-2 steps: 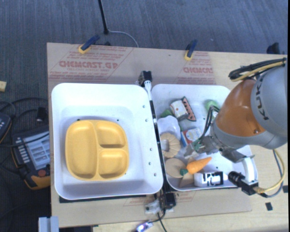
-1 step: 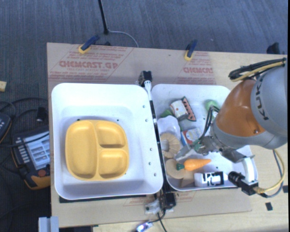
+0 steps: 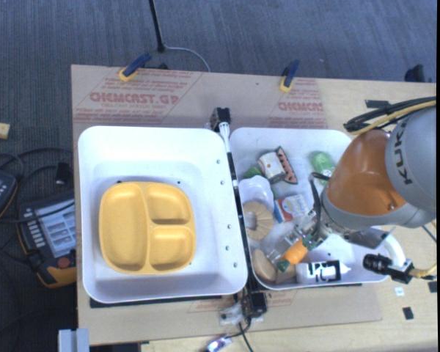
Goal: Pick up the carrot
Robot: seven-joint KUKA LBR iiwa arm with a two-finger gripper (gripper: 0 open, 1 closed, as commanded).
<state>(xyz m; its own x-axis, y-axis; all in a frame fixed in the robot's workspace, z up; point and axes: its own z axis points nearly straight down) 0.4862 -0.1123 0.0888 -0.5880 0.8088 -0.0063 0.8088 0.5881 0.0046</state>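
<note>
The carrot (image 3: 294,254) is a small orange piece with a green tip at its lower left. It lies near the front of the right bin (image 3: 336,133), partly on a round wooden disc (image 3: 263,267). My gripper (image 3: 306,236) hangs just above and to the right of the carrot, right at its orange end. The orange-banded wrist (image 3: 359,178) looms over it from the right. Whether the carrot sits inside the gripper is not clear from this angle.
The right bin is cluttered: a white cup (image 3: 254,192), a red and white packet (image 3: 276,166), a green item (image 3: 321,160), another wooden disc (image 3: 257,217) and a white block with black print (image 3: 322,272). The left bin (image 3: 88,167) holds a yellow divided plate (image 3: 147,226).
</note>
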